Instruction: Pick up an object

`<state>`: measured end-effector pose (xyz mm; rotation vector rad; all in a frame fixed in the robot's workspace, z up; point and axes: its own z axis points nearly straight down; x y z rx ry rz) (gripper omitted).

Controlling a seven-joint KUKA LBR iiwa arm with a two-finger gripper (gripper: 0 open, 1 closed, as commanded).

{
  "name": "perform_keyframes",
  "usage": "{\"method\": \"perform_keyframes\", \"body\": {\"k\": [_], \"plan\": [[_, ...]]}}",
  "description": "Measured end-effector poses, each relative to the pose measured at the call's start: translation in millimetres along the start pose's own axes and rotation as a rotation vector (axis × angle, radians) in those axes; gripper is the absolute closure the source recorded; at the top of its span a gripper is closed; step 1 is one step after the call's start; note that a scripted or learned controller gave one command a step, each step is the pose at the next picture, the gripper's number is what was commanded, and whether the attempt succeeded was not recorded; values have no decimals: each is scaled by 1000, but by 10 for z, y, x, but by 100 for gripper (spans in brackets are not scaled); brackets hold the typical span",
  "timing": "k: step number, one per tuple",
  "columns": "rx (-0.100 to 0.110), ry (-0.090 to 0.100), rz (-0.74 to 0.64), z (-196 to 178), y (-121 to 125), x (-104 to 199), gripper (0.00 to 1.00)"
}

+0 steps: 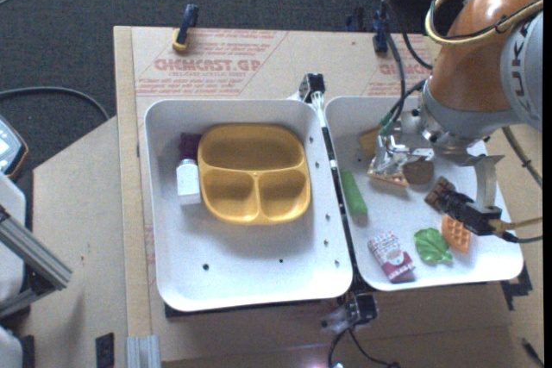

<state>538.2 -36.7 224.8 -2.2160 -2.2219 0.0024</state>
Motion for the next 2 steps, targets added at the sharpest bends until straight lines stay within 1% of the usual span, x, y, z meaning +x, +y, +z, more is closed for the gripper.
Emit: {"method": "perform_keyframes", "body": {"k": [1,2], "plan": [[-5,-2,1,72,150,55,100],[-3,-2,3,80,128,50,100]]}}
